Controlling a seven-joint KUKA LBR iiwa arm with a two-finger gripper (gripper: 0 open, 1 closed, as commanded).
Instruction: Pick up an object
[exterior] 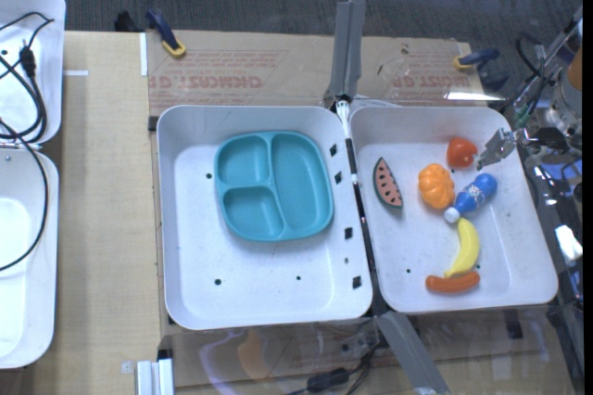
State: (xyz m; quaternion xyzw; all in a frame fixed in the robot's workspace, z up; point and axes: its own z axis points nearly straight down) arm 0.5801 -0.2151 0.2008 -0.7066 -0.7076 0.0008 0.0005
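Camera view shows me the gripper at the right bin's far right edge, just beside the red pepper; I cannot tell how it is set. Near that edge I also see an orange pumpkin, blue bottle, banana and sausage, with a watermelon slice toward the divider. On the left bin sits a teal divided plate.

Bench: bore two white bins, brown cardboard sheet, possibly two clamps.
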